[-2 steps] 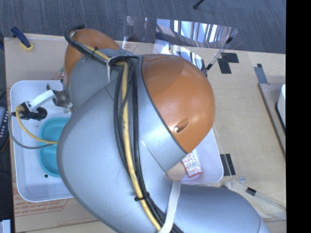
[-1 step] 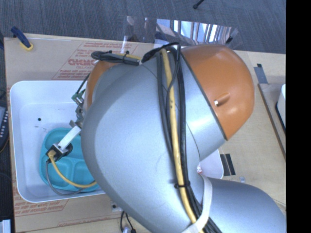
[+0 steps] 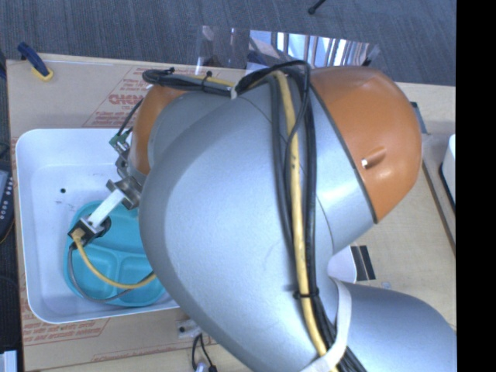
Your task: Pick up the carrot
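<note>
My arm (image 3: 256, 231) hangs over left white bin (image 3: 31, 208), covering most of it. Teal dish (image 3: 108, 266) at bin's near end. Tool (image 3: 122, 178) state: can't tell. Where carrot sits: can't tell either.

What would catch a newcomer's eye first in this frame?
The grey arm with its orange band dominates, sweeping from the lower right across the middle of the view and covering much of the bench. Left of it, the white bin holds a teal dish-like thing in its near end, partly tucked under the arm.
</note>
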`<move>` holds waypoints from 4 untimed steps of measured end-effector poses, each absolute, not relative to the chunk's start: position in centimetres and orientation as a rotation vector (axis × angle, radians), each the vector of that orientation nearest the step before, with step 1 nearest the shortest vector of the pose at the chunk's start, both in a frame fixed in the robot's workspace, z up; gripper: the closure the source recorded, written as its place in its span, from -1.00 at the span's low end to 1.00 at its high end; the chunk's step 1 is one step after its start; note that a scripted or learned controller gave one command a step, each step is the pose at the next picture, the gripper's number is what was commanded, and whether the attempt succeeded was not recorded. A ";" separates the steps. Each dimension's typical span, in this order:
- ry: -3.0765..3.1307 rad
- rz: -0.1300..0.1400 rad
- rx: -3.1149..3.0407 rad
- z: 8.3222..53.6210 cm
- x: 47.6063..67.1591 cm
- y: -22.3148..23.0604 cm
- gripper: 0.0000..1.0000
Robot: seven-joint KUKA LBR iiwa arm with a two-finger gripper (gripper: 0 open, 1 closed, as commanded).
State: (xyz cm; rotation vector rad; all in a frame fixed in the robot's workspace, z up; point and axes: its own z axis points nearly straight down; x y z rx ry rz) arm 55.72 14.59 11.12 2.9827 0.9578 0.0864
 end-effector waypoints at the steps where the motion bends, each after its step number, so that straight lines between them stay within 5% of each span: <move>1: 0.495 0.026 3.110 9.7 50.8 15.5 1.00; 2: 0.492 0.024 3.107 9.6 50.7 15.4 -1.00; 3: 0.763 0.004 3.049 19.4 51.8 3.7 -1.00; 4: 1.027 -0.005 2.972 19.1 52.9 -4.1 -1.00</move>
